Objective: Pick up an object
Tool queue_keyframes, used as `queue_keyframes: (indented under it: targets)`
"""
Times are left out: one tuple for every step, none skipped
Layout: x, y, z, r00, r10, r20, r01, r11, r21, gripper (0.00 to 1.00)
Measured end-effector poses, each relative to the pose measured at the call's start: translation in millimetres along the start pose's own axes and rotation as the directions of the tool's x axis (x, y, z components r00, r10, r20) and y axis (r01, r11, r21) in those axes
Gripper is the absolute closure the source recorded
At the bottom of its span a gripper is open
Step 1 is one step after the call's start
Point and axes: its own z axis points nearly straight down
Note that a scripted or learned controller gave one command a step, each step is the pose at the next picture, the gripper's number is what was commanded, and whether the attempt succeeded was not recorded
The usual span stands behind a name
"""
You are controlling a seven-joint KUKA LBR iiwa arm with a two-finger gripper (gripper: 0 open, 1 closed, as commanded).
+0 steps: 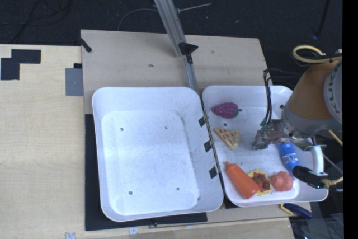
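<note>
White plastic forms both bins on my bench, and I read the scene from the near edge upward. At the near rim of the right bin [246, 99] I see an orange bottle-shaped toy [241, 179] lying tilted, its narrow end pointing up-left. Just beside it, to the right, lies a flat yellow piece with dark red markings [260, 181], and touching that on the right sits a round pinkish-red object [282, 181]. A blue bottle-like item [288, 155] lies above the round object, close to the arm. A black and white fitting [313, 172] sits over the right rim of this bin.

Further up, I see the gripper [262, 140] low in the right bin, above bare floor between the blue item and a tan wedge resembling a waffle slice [227, 137]. The wedge lies near the divider between the bins, apart from the gripper. I cannot tell from this view whether the fingers are spread or together, and I see nothing between them. The grey arm with its orange band [310, 99] enters from the right.

Beyond the wedge, a purple fruit-like object [225, 109] lies near the far side of the right bin. The left bin [145, 99] sits alongside. At the far end, a metal extrusion [168, 14] crosses the bench [140, 61] at a slant.
</note>
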Motion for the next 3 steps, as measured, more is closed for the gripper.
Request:
queue_keyframes:
  targets:
    - [2,1,-42,1.000,-0.002,0.001,0.002,1.000,-0.002,1.00]
    - [8,-4,-90,1.000,-0.002,0.000,0.002,1.000,-0.003,1.00]
    - [8,-4,-116,1.000,-0.001,0.000,0.001,1.000,-0.001,1.00]
